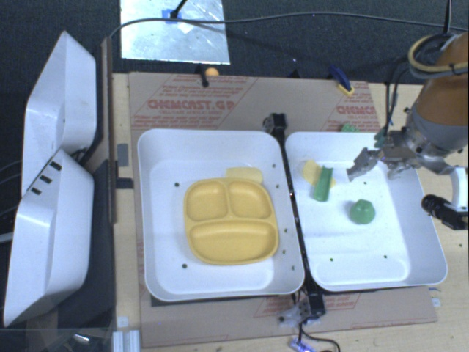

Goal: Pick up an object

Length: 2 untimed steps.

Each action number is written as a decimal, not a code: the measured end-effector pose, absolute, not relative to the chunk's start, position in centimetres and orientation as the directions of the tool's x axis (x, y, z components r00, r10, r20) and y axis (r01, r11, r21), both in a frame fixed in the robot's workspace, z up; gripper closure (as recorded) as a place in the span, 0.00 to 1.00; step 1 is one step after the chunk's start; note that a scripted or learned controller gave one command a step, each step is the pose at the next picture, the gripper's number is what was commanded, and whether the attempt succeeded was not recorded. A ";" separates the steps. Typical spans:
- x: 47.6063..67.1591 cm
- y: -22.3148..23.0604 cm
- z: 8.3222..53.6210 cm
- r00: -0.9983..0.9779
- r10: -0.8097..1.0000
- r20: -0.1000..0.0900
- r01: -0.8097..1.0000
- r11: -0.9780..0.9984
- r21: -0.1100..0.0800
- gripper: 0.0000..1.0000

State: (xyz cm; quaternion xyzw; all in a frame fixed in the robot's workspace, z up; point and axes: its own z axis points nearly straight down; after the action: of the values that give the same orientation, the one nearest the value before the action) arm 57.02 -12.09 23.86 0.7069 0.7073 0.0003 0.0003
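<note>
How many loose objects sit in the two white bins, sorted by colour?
Yellow: 3, namely the yellow divided plastic tray, a pale yellow flat block and a small yellow block.
Green: 2, namely the green upright cylinder and the green round knob-shaped piece.
Total: 5

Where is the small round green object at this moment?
The small round green object lies in the right white bin, near its middle, just right of and below the upright green block and below the gripper.
</note>
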 end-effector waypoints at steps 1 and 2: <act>56.2 -13.7 24.7 0.001 1.000 -0.001 1.000 -0.001 0.001 0.00; 53.7 -15.5 8.1 0.002 1.000 0.001 1.000 -0.002 -0.005 0.00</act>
State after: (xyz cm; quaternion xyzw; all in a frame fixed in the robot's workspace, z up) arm 53.67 -15.49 8.05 0.7077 0.7065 -0.0016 -0.0020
